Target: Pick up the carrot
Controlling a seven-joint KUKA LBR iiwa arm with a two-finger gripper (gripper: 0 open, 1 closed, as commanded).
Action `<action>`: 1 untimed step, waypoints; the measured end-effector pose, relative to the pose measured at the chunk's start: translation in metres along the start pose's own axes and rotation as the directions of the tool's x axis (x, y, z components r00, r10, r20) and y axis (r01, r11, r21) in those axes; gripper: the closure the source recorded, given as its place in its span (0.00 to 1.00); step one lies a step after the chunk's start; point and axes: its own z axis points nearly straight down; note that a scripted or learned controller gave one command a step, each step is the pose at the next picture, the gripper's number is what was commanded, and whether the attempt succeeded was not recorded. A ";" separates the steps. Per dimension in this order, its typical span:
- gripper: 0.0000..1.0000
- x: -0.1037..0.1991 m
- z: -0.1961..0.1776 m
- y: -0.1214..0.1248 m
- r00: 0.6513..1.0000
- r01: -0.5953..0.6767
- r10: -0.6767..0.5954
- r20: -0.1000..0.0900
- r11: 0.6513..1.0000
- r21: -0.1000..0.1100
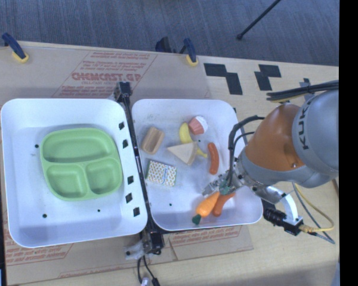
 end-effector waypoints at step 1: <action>1.00 0.040 -0.113 0.017 0.984 -0.181 0.181 0.003 0.984 -0.003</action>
